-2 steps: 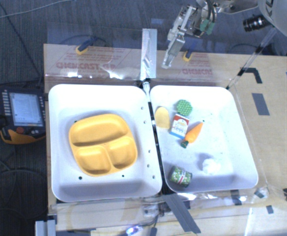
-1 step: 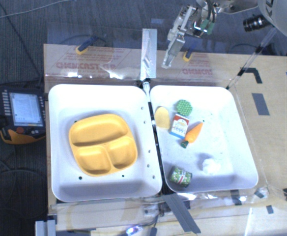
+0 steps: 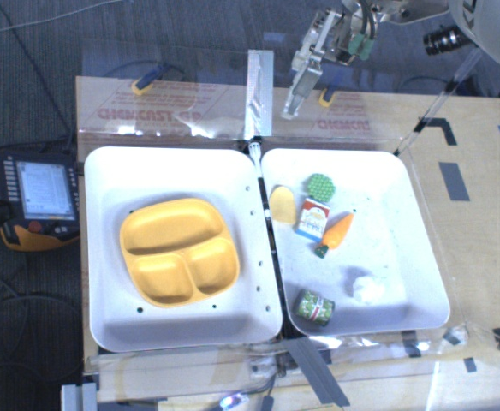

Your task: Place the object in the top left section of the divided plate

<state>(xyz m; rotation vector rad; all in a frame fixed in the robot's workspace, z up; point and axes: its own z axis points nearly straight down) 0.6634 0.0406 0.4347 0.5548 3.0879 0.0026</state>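
Carrot (image 3: pixel 339 230), apparently tip up-right

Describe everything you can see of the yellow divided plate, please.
The divided plate is yellow and looks like moulded plastic, with rounded corners. Raised ridges split it into three sections: one long section and two smaller ones. It lies flat, slightly turned, in the middle of the left bin. No object lies on it.
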